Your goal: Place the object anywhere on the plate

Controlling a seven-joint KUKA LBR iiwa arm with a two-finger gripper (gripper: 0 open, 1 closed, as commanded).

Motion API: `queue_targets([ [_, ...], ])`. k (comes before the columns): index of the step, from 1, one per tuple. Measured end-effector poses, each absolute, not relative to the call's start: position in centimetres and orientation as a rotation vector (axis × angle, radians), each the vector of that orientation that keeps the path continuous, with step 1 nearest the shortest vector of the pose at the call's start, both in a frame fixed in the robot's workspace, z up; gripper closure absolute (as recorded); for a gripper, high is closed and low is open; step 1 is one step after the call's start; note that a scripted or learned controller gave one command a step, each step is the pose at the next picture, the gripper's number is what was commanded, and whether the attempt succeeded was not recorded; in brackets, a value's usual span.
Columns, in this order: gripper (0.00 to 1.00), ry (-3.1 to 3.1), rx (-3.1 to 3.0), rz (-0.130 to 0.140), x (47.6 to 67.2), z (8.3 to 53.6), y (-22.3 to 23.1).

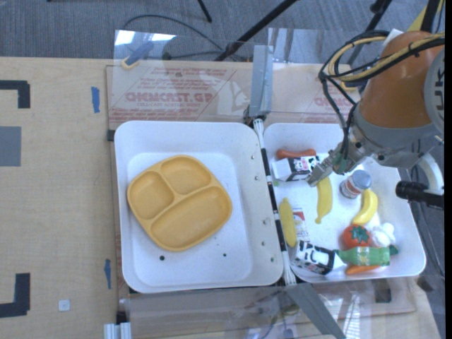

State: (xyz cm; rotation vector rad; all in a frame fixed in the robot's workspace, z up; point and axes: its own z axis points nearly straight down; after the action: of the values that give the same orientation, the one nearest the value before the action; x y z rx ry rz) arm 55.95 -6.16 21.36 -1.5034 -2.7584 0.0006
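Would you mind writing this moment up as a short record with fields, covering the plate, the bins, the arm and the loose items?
plate: yellow, three compartments, lying in the left bin, nothing on it
right bin: holds the loose items
items: two bananas, one long and one short; a tomato; a small can
arm: grey with orange band, reaching in over the right bin
pincer: low over the right bin, by the long banana's top end
task state: no item on the plate yet
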Motion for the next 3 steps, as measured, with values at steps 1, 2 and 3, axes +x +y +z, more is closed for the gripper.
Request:
queue_targets([
  [1, 1.0, -2.923, -1.141, 0.002, 56.3, 18.4, 2.6],
  [2, 1.0, -2.975, -1.021, 0.0, 59.3, 18.4, -4.0],
  [3, 1.0, -3.077, -0.655, -0.002, 59.1, 21.4, 3.3],
])
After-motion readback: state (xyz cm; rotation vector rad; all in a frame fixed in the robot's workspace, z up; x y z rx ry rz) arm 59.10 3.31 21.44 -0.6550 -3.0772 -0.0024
